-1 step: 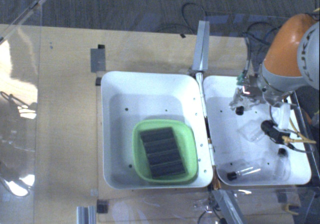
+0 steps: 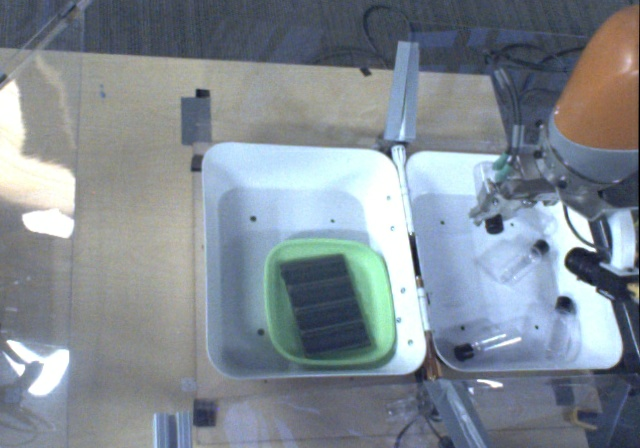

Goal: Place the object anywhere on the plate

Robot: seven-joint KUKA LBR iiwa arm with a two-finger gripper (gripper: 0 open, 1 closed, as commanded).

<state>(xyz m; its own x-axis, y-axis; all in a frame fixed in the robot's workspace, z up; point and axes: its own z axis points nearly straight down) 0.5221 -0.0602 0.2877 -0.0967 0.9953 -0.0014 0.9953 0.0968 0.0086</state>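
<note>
Presently | green square plastic plate holds dark ribbed slab | clear vials | pincer state unclear

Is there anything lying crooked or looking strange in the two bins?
The clear tubes in the right bin lie scattered on their sides at different angles. The green plate in the left bin already holds a dark ridged block.

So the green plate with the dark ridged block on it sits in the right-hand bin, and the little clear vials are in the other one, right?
Not quite. The camera view shows the green plate, carrying the dark ridged block, in the left bin. The clear vials lie in the right bin.
</note>
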